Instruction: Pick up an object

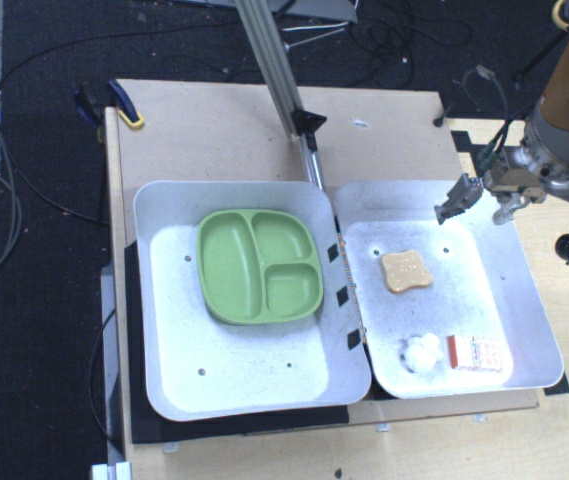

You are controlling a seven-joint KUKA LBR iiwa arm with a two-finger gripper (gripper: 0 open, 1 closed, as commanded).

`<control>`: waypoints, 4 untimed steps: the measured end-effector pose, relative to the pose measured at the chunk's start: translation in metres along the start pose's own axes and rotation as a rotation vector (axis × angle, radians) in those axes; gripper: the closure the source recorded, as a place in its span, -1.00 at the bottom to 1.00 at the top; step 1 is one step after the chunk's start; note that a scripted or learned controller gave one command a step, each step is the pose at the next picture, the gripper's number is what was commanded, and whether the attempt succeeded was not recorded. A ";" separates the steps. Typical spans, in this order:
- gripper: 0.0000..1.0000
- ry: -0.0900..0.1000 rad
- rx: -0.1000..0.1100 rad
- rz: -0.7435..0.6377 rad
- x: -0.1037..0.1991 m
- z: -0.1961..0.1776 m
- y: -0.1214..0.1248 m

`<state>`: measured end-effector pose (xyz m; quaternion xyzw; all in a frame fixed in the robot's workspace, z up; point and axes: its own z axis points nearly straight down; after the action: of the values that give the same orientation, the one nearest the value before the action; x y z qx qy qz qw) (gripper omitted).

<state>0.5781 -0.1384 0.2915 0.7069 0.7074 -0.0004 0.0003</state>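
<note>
A tan slice of toast (405,271) lies in the middle of the right bin (504,268). Near that bin's front edge sit a small white lump (422,353) and, to its right, a red and white packet (476,353). My gripper (481,200) hangs above the right bin's far right corner, up and to the right of the toast. Its two dark fingers (456,204) stand apart with nothing between them.
A green divided plate (260,266) with three compartments rests in the left bin (164,358). A slanted metal pole (274,53) rises from the bench behind the bins. Cables lie on the dark floor to the left and behind.
</note>
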 end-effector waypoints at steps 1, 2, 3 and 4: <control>-1.00 0.002 0.006 0.002 -0.001 0.064 -0.003; -1.00 0.001 0.004 0.001 -0.001 0.110 0.004; -1.00 0.002 0.005 0.001 0.003 0.174 0.004; 1.00 0.000 -0.001 0.002 0.003 0.159 0.005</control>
<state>0.5831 -0.1357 0.1321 0.7074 0.7068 0.0002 0.0008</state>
